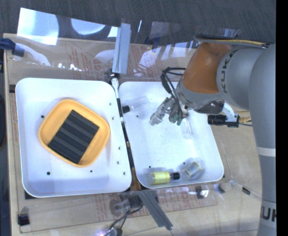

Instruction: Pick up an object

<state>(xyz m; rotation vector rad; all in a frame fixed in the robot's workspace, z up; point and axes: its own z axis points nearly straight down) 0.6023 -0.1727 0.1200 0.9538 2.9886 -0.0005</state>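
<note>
The grey arm [242,77] leans in over the right bin [210,151], its hand [169,113] low above the bare floor; whether it's clenched I can't tell. The yellow tray [97,146] sits in the left bin [25,132]. A small yellow bottle [161,176] lies well apart, so a close here likely catches nothing.
</note>
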